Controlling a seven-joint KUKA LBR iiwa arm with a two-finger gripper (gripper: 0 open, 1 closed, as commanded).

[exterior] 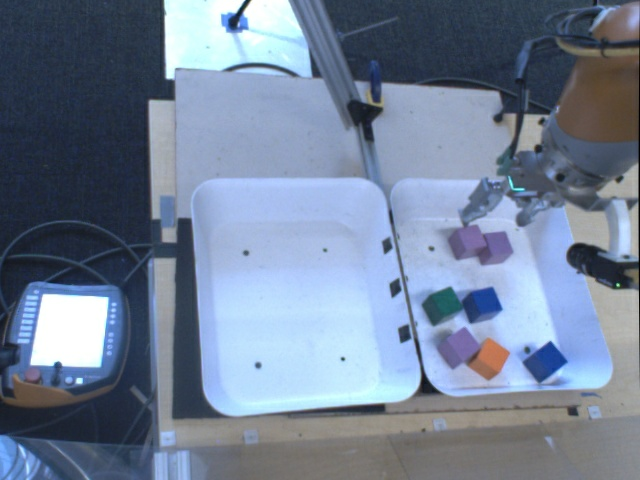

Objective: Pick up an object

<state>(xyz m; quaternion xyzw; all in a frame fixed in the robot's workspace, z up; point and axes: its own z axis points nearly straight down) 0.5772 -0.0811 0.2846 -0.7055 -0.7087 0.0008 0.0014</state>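
Standing by the bench here: way over at 8 o'clock there's the teach pendant (pixel 62 343) sitting off the bench with its screen glowing white. Next comes the left bin (pixel 215 218), and beside it the right bin (pixel 575 278), which has all the blocks. In there: a green cube (pixel 441 305) with a blue cube (pixel 482 304) just beside it at its 3 o'clock, a purple cube (pixel 459 347) touching an orange cube (pixel 489 358) down toward 6 o'clock, and another blue one, call it the corner blue cube (pixel 545 361), off at 5 o'clock. Up at 12 o'clock of the green one sit two purple blocks (pixel 480 244) pressed together. The gripper (pixel 509 203) hangs just above that purple pair, at their 1 o'clock, fingers spread apart with nothing between them. The arm (pixel 598 98) comes in from 2 o'clock, orange band showing.
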